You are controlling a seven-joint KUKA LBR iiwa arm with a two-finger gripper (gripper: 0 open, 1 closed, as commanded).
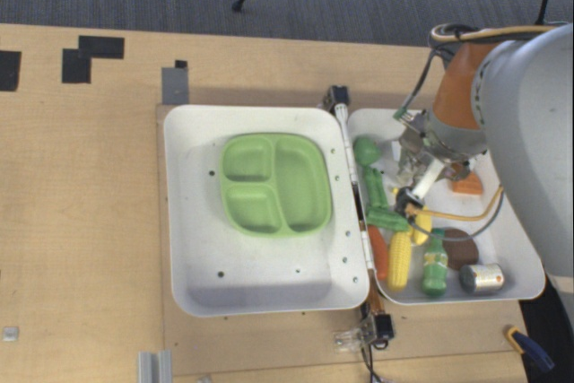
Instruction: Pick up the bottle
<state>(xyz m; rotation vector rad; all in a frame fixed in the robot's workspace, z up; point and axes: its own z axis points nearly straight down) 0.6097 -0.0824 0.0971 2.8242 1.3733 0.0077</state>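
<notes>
Arm down in right bin [525, 233], pincer [414, 193] over the toy pile, can't tell its state.

Grey arm with orange band [456, 94] comes in from the right of frame, wrist low over the upper middle of the right bin. Green bottle [434, 269] stands in the lower part of that bin, below the pincer and apart from it, between the yellow corn [399, 257] on its left and a silver can [482, 278] on its right; brown round piece [460, 247] just above the can. Green veggies [369, 170] lie along the bin's left wall, orange piece [465, 186] near the wrist. Left bin [193, 282] holds a green divided tray [273, 184], centre frame. Both bins sit on the tan tabletop [81, 220].
</notes>
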